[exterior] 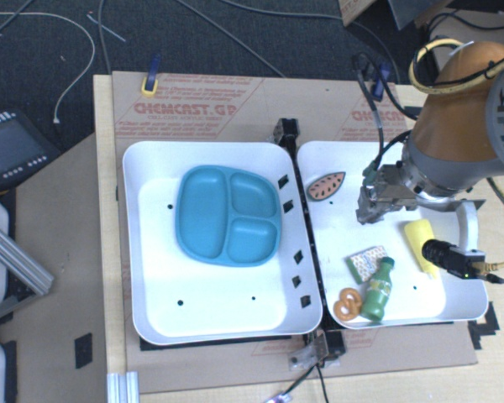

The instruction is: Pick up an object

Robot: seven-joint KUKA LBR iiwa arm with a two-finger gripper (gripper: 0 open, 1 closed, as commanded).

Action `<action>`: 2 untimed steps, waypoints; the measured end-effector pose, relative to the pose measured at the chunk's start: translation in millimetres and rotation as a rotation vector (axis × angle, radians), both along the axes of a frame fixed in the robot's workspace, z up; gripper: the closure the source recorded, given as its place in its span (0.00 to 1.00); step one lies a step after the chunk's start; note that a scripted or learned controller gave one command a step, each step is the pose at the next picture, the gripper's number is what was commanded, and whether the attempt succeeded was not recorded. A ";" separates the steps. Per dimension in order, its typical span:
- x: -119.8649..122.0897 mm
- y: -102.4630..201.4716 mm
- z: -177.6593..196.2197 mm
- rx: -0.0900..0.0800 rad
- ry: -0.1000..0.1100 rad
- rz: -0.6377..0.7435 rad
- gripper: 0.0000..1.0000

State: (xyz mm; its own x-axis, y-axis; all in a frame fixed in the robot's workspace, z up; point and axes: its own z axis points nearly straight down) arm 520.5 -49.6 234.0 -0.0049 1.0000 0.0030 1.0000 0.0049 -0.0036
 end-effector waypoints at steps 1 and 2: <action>8.1 54.1 -9.7 0.000 0.000 0.001 1.00; 1.7 109.4 1.1 0.000 -0.005 0.002 1.00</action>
